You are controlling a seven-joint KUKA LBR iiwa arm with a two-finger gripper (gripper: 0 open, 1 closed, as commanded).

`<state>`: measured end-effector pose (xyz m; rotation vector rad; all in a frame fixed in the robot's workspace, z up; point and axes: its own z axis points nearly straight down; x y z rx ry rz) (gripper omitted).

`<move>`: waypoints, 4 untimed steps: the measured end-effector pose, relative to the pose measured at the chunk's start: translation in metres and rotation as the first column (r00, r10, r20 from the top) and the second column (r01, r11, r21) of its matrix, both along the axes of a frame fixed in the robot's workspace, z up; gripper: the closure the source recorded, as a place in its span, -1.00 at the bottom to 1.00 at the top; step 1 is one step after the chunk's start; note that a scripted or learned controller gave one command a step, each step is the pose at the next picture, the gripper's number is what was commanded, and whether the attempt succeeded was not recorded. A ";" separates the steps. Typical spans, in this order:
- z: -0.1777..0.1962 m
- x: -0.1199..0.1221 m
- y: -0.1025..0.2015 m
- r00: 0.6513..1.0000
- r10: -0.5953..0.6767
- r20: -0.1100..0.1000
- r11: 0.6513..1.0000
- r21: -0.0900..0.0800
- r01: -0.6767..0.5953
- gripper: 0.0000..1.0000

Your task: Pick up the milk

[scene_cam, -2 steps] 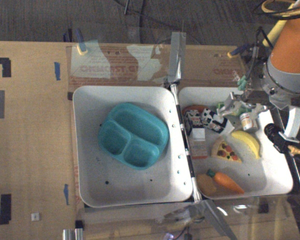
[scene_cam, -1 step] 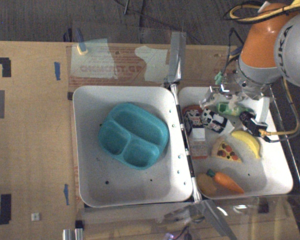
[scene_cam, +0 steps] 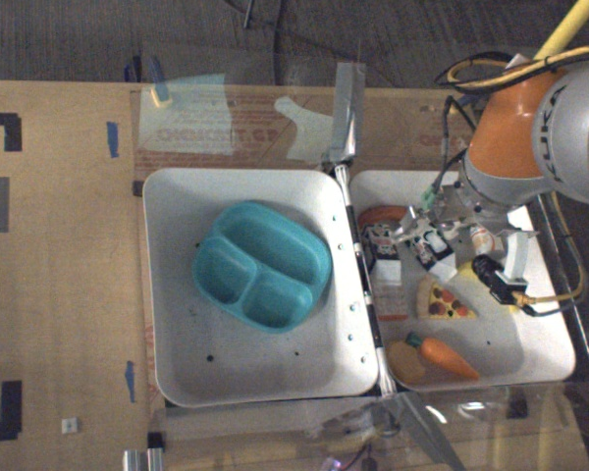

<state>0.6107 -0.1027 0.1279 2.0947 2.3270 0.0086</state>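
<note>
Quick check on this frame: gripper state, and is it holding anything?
Gripper: cannot be told; it sits low in the right bin among the items, and nothing is visibly gripped.

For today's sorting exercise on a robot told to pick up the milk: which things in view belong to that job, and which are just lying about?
Belongs to the job:
milk carton
gripper
right bin

Just lying about:
teal divided plate
left bin
pizza slice
carrot
</note>
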 end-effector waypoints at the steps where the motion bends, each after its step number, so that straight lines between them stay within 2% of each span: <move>1: -0.038 -0.017 -0.052 0.997 -0.077 -0.002 0.997 0.004 0.077 -1.00; 2: -0.031 -0.017 -0.055 0.997 -0.079 -0.002 0.997 0.001 0.079 1.00; 3: 0.028 -0.032 -0.047 0.998 -0.058 -0.013 0.998 0.003 0.058 1.00; 4: 0.017 -0.077 -0.099 0.985 -0.170 -0.018 0.986 0.004 0.170 1.00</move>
